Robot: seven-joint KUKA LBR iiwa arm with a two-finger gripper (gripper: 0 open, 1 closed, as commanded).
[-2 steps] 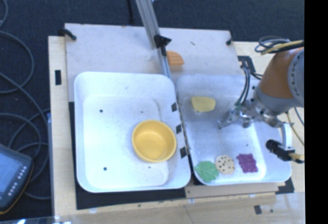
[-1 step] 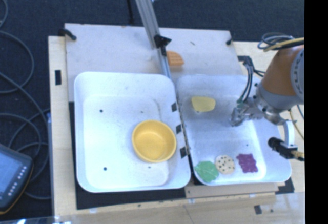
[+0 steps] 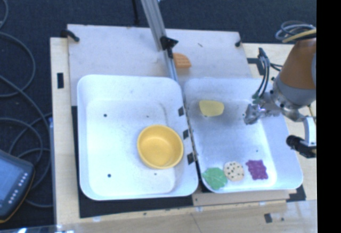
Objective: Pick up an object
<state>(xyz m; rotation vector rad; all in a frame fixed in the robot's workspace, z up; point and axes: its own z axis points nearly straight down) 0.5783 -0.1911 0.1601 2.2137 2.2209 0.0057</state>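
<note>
Along the lower edge of the right bin, a green piece, a spotted cookie and a purple piece lie in a row. Mid-frame, a yellow bowl sits upright in the left bin. Farther up, a pale yellow piece lies in the right bin; the gripper hangs to its right, apart, finger state indiscernible; an orange object lies beyond the bins.

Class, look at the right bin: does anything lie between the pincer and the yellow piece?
Nothing visible does. The pincer hangs right of the yellow piece, with bare floor of the right bin between them.
</note>
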